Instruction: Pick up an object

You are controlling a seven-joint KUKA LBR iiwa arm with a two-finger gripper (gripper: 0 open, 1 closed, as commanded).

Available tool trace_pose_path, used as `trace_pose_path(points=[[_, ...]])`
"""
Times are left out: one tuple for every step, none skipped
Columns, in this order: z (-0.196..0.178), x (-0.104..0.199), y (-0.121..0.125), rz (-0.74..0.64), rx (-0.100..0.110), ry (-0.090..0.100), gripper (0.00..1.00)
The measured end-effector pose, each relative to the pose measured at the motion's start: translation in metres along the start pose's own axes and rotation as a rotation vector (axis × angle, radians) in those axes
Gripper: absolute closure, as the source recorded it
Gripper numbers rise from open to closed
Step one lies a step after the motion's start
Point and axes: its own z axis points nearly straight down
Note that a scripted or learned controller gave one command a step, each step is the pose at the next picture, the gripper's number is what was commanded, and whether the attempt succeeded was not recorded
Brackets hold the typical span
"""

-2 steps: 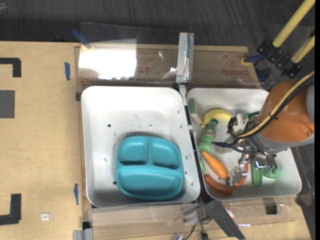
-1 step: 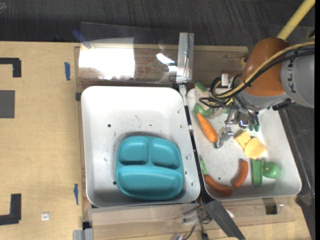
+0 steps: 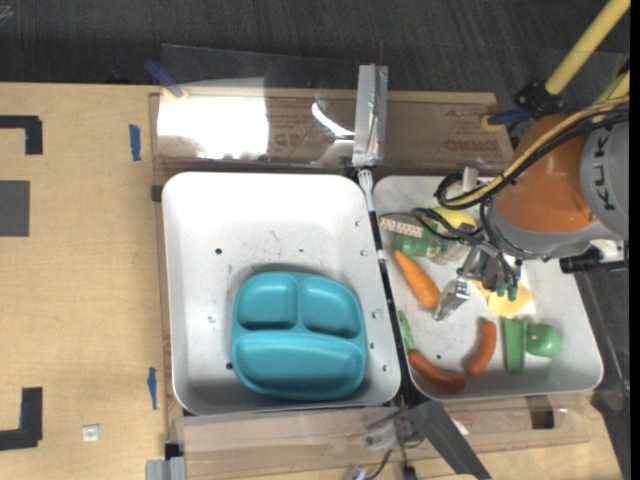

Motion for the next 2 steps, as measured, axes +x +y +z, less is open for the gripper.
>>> trace_pose_path(points=[[0.007,0.022,0.007,0.055,0.002,0.017,0.0],[0.006,0.052,-0.006,0.059,0.005,0.015,0.0]])
